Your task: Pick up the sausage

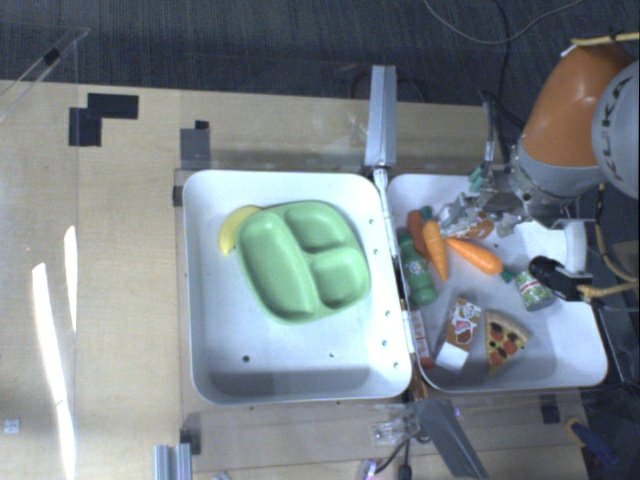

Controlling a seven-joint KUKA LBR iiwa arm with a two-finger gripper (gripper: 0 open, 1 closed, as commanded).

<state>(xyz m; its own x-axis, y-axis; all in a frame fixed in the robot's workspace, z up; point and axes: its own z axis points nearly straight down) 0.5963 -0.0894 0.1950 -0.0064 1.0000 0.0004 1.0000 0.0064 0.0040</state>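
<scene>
The setting was a robotics laboratory rather than a home or kitchen. A pale wooden bench point(120, 268) carried two shallow white bins point(290, 368) fixed side by side with metal brackets point(381, 118), and black tape marks point(100, 116) lay on its surface. A grey and orange robot arm point(585, 108) reached in from the right, a loose cable point(500, 18) trailed over dark carpet point(200, 18), and the bins held toy food point(470, 256) and a green divided plate point(300, 258).
</scene>
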